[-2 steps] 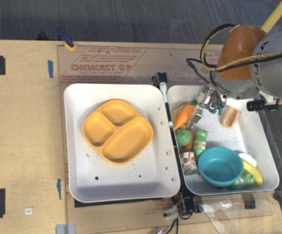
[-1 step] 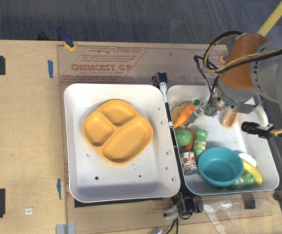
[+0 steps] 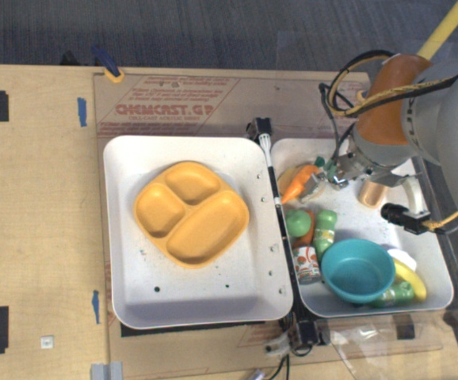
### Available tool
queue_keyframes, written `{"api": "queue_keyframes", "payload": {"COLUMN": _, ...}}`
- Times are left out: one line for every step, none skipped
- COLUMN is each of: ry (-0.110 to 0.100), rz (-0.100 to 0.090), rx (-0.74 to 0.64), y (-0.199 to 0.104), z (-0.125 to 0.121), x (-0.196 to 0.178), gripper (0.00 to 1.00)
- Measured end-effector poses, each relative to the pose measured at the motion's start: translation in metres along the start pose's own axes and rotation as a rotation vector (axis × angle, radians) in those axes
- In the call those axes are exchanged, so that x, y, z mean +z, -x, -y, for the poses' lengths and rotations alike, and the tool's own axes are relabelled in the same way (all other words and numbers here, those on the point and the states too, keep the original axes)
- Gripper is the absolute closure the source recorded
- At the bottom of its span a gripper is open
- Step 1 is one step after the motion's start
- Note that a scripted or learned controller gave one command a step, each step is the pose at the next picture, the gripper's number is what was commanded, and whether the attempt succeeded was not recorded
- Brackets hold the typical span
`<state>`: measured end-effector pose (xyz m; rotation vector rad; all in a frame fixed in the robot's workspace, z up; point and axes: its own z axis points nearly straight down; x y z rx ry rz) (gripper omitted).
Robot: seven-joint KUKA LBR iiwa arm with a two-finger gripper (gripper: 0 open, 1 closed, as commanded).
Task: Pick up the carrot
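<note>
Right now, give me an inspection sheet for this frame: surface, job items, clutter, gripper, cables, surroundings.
Surface: two white bins, left bin and right bin, on a cardboard-covered bench.
Job's things: carrot lies at the right bin's upper left.
Clutter: yellow divided plate in the left bin; teal bowl, banana, small green items in the right.
Grippers: gripper right beside the carrot; grasp unclear.
Cables: black and yellow loops at the wrist.
Surroundings: grey carpet.

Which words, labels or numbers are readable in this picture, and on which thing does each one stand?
Red printed text on the cardboard sheet behind the bins: a large line of letters with smaller lines above it, all too blurred to read with certainty.
Label on the small can in the right bin: red and white, too small to read.
No other text can be read.
</note>
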<state>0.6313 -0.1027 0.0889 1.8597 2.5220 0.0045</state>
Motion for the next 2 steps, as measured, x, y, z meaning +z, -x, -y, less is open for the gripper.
{"api": "queue_keyframes", "payload": {"ry": 0.000, "rz": -0.001, "rx": 0.285, "y": 0.000, "z": -0.011, "x": 0.001, "gripper": 0.00}}
{"api": "queue_keyframes", "payload": {"ry": -0.052, "rz": -0.011, "rx": 0.646, "y": 0.009, "z": -0.027, "x": 0.001, "gripper": 0.00}}
